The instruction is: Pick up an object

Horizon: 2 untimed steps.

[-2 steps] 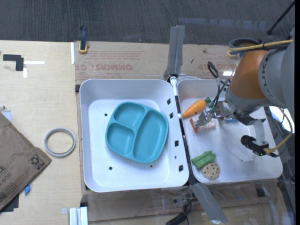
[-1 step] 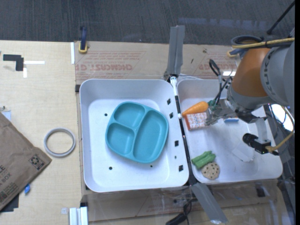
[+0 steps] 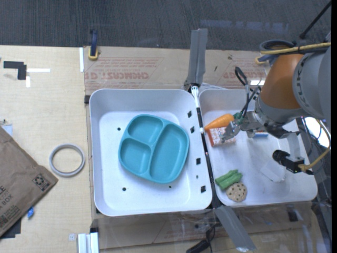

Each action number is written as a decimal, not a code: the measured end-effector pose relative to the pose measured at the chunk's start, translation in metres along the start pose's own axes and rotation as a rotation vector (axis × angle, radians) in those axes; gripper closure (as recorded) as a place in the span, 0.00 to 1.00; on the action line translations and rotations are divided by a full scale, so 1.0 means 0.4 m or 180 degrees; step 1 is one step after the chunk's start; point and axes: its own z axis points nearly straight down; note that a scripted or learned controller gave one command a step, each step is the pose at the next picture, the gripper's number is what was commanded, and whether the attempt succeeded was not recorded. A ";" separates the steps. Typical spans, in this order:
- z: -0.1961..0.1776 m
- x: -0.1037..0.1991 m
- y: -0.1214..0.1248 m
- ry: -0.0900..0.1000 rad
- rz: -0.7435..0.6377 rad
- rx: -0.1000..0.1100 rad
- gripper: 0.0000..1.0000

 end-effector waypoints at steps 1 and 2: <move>0.038 0.004 -0.093 0.0015 0.0404 0.0044 0.00; 0.037 -0.050 0.066 0.0009 0.0484 0.0032 0.00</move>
